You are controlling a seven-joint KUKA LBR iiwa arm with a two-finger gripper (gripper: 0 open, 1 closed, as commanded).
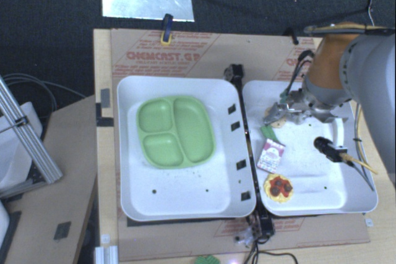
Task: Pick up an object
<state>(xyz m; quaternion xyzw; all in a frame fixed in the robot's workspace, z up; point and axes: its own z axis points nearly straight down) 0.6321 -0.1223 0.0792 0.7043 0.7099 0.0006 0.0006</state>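
Right shallow white bin (309, 177): floor open toward 4 o'clock; small pink-and-white carton (270, 155) and round yellow toy pizza (279, 188) crowd 8 o'clock.

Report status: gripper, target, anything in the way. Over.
Gripper over right bin, near its left wall. Green piece right beside it; pink box, pizza toy nearer the camera. No grasp confirmed. Nothing blocking.

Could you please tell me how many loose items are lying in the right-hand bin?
3: a small green piece beside the claw, a pink packet mid-bin, and a toy pizza near the front edge. The arm may hide others.
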